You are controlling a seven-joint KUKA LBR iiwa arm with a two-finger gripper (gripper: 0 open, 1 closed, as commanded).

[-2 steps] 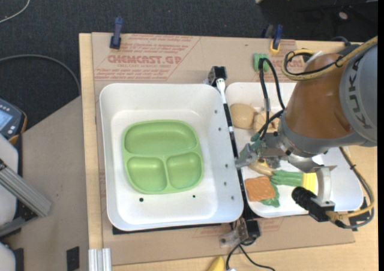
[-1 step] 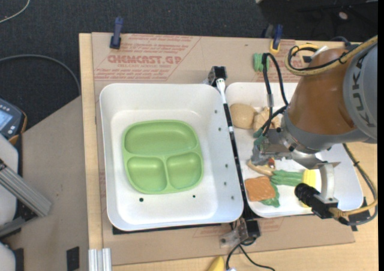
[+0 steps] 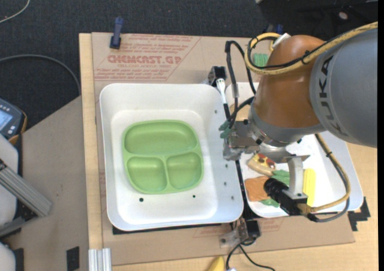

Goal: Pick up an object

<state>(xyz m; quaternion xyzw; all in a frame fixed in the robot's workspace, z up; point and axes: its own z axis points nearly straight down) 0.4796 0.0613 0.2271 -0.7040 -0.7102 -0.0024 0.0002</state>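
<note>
My gripper reaches down into the right bin, mostly hidden under the orange wrist band and the grey arm. Around it lie small toy items: a pale slice with red dots, a flat orange-brown piece, a green piece and a yellow stick. The gripper sits right above or against the dotted slice and the green piece; whether it touches either is hidden. Another green item peeks out at the bin's far end behind the arm.
The left bin holds a light green divided plate. Both bins rest on a cardboard sheet with red print. Cables loop around the wrist, and a blue clip sits on the cardboard's far left edge.
</note>
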